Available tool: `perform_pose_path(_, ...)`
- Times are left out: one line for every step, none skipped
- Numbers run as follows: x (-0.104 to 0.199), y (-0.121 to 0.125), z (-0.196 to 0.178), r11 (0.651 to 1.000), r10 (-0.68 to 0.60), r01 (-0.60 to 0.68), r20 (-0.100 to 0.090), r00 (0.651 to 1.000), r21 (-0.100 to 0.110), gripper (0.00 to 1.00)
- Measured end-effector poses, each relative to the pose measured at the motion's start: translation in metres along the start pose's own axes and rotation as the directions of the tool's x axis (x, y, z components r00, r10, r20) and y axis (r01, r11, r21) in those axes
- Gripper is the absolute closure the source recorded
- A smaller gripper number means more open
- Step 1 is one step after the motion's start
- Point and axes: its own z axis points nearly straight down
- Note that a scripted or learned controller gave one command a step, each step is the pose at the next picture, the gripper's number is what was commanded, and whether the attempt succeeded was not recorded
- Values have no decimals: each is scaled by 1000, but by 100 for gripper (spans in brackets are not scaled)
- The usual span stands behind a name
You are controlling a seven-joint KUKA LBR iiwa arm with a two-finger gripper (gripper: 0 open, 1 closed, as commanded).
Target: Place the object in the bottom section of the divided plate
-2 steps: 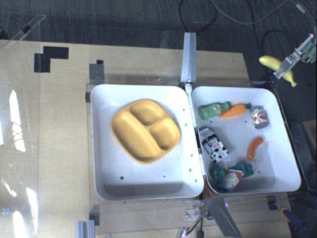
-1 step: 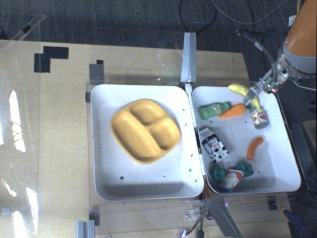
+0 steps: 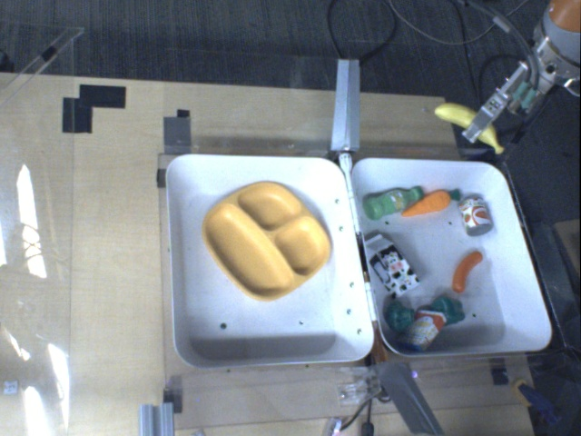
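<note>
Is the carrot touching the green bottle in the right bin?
Touching. The camera view shows the carrot with its narrow end lying against the green bottle, no white bin floor visible between them.

I see the wooden bench (image 3: 100, 271) carrying two white bins side by side: the left bin (image 3: 195, 334) and the right bin (image 3: 522, 271).

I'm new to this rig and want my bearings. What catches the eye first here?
The yellow divided plate sits in the left bin. The right bin holds small items, among them a toy carrot and a red sausage. At upper right, outside the bins, the gripper is beside a banana.
</note>
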Motion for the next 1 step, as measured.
perform_pose_path(102,6,109,944,330,-330,-4,944,6,100)
